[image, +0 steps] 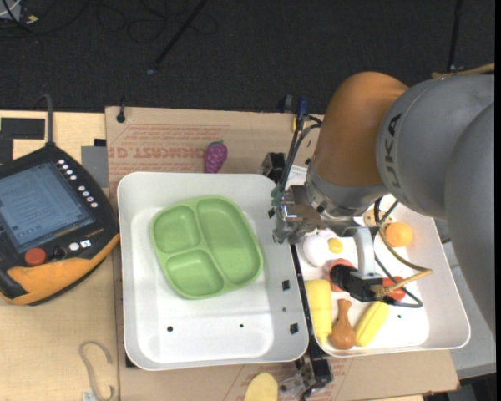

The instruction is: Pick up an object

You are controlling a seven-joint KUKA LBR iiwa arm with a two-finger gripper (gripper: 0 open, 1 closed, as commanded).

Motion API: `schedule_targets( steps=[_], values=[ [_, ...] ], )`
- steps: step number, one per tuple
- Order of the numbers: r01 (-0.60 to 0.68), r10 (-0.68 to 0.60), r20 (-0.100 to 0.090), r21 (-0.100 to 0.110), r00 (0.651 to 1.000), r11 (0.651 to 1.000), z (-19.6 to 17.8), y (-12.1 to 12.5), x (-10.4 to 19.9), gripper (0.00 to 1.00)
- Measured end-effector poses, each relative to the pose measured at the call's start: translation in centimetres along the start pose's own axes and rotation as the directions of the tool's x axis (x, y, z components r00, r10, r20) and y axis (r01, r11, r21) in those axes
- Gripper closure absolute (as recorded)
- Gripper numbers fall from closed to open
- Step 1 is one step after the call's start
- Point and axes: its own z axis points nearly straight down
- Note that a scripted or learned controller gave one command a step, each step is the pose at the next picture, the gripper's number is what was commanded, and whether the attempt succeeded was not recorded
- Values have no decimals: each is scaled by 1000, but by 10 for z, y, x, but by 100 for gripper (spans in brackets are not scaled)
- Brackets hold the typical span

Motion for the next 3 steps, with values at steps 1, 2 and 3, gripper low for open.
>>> schedule_targets(
  steps=[1,2,3],
  values=[
    [-3,3,1,1,1000,1000,0,-5,23,100],
    [-4,4,2,-1,1000,1000,-7,1,30,100],
    [-8,8,2,0,1000,1000,-14,-5,28,100]
  ],
)
